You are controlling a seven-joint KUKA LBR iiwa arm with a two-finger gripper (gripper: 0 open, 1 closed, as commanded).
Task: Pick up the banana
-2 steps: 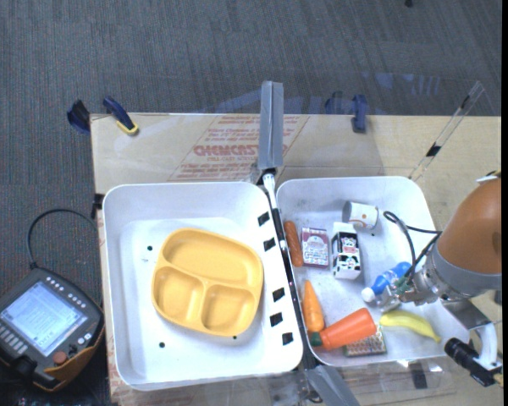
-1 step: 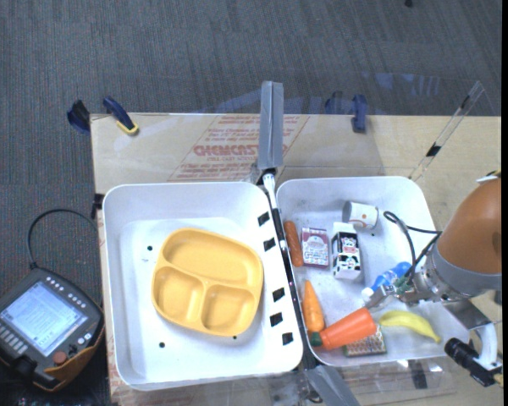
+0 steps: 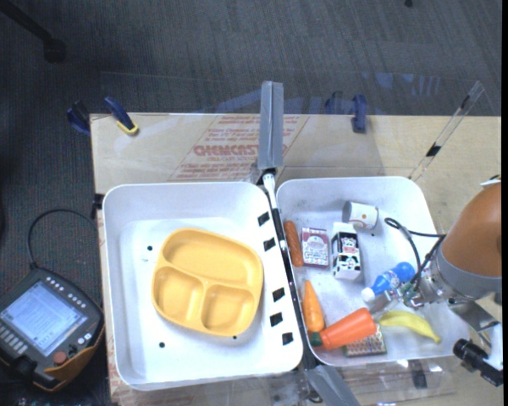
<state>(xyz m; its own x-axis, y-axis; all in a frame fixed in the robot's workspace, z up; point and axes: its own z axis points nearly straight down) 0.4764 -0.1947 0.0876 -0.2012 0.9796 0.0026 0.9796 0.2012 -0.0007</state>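
We see the banana [image 3: 411, 324], a small, plain yellow, gently curved fruit, lying flat in the right bin [image 3: 406, 194] near its front edge, just below the gripper [image 3: 409, 293] and clear of it. We cannot tell how the gripper is set. A large carrot [image 3: 349, 327] lies just left of the banana, a blue-capped bottle [image 3: 388, 281] just above.

Banana [image 3: 411, 325]: yellow, curved, unpeeled, intact. Lies flat on floor of right bin, near front right corner. Long axis runs left-right, right end angled toward front. Left end just beside carrot's thick end.
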